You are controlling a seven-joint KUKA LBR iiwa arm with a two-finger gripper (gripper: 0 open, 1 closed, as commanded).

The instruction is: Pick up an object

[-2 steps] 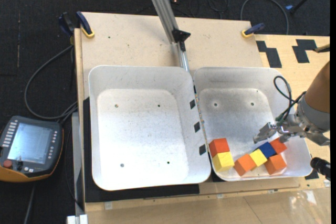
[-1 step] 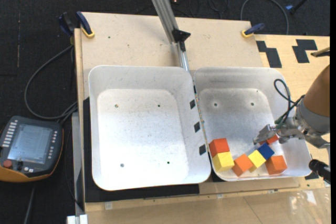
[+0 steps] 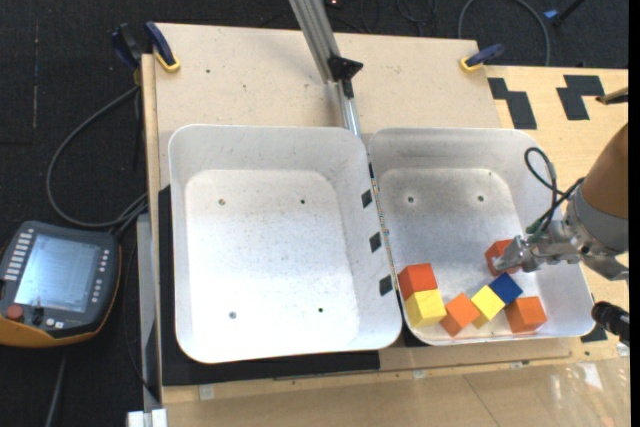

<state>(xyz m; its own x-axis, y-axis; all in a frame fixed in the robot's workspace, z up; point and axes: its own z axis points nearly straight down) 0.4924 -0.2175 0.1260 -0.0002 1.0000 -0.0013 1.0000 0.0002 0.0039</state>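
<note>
1. Two shallow white plastic bins: left bin (image 3: 265,235); right bin (image 3: 450,200) holding the blocks;
2. Grey arm's gripper (image 3: 516,255) low in the right bin, clenched on a small orange-red cube (image 3: 497,255);
3. Loose cubes just beside it: orange (image 3: 417,278), yellow (image 3: 426,306), blue (image 3: 506,288).

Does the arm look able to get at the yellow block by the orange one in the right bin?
Probably yes. The yellow block lies uncovered near the right bin's front wall, touching an orange block, and the gripper is already low inside that bin.

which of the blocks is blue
The blue block, in the right bin, just below the gripper. It is the single blue one; its neighbours are orange or yellow.
</note>
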